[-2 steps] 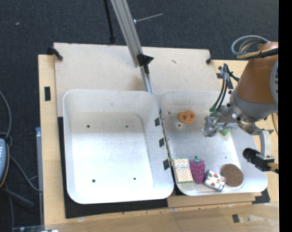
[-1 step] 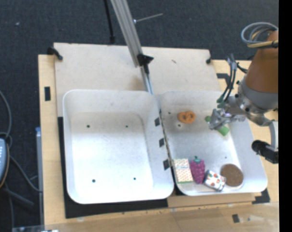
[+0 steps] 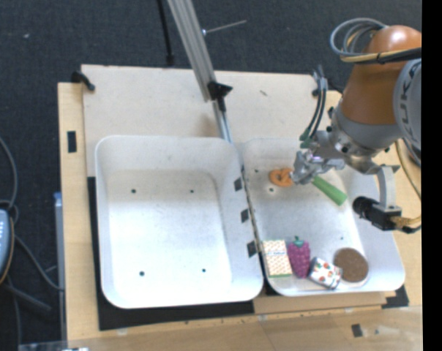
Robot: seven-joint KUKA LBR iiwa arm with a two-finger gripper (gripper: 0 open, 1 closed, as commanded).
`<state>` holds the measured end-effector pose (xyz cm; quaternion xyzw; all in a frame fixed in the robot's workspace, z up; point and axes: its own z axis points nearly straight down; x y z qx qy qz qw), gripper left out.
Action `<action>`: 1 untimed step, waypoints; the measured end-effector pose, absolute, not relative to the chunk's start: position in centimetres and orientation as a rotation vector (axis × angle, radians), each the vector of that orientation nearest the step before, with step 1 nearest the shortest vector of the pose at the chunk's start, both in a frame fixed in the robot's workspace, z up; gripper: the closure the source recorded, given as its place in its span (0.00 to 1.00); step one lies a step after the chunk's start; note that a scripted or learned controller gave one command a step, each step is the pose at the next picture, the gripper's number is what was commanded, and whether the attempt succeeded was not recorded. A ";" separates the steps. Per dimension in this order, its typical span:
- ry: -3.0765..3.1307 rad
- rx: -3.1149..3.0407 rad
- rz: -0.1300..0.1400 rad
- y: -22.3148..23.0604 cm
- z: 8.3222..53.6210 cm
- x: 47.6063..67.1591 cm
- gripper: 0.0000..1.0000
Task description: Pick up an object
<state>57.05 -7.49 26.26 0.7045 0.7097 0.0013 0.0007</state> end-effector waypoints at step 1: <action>2.227 2.213 0.002 -2.5 25.7 59.8 1.00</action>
